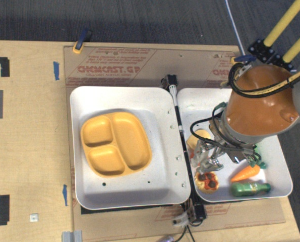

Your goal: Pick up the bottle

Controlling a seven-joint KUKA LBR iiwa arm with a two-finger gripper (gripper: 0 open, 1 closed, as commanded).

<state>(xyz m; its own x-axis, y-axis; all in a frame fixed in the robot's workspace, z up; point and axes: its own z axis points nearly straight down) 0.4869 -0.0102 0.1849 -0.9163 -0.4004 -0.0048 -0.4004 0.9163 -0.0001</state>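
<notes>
The bottle is green and lies on its side near the front right corner of the right bin. My gripper hangs low over the left part of that bin, below the orange band of the arm. It is well to the left of the bottle and a little behind it, with nothing visibly held. The arm's bulk hides the middle of the right bin.
An orange carrot lies just behind the bottle. A pizza-slice toy sits right under the gripper, and a pale yellow item lies behind it. The left bin holds a yellow divided tray.
</notes>
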